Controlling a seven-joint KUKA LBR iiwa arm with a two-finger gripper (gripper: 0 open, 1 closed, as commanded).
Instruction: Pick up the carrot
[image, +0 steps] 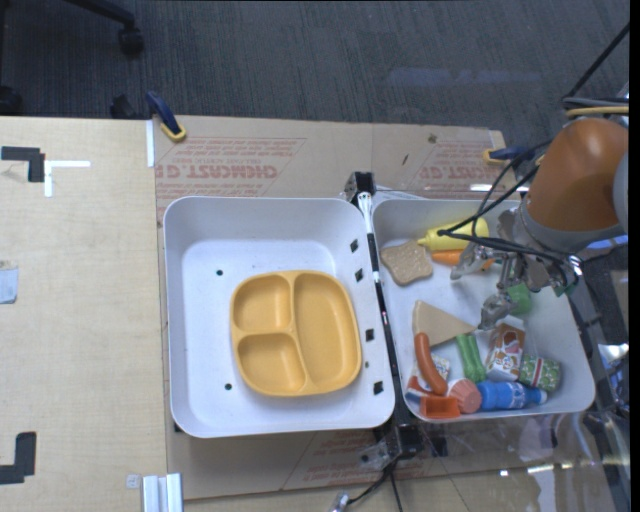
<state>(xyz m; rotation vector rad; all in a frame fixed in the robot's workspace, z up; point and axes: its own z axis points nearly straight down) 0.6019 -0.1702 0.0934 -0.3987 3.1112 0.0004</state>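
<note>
The carrot (462, 260) is a small orange piece lying in the back part of the right bin (572, 330), just right of a bread slice (407, 262) and under a yellow banana-like toy (452, 236). Cables and the wrist hide part of it. My gripper (503, 296) hangs below the orange-banded wrist (575, 178), low over the right bin, a little to the right of and nearer than the carrot. A small green round thing (518, 297) sits right at the gripper's tip. Nothing orange shows in the gripper.
The right bin also holds a cheese wedge (440, 322), a red sausage (431, 363), a green stick (469, 356), a small carton (506, 350), a green can (540, 373), a blue bottle (506, 396) and a red can (441, 406). A yellow divided plate (296, 333) lies in the left bin (190, 300).
</note>
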